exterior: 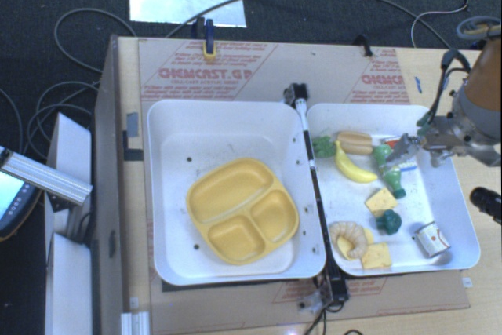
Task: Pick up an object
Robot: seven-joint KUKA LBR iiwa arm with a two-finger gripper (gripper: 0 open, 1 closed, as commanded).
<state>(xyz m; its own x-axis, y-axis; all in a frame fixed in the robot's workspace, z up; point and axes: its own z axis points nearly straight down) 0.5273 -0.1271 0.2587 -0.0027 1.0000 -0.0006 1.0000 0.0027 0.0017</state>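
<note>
We see the gripper [401,150] over the right bin's [459,204] far edge, above a green toy [390,169]; can't tell its state. Yellow tray [241,209] in left bin [169,169].

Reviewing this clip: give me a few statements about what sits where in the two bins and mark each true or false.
1. The yellow divided tray lies in the left bin. True.
2. The banana lies in the left bin. False: it lies in the right bin.
3. The gripper is over the right bin. True.
4. The yellow divided tray holds the toy foods. False: its compartments hold nothing; the foods lie in the right bin.
5. The small can lies near the right bin's front right corner. True.
</note>
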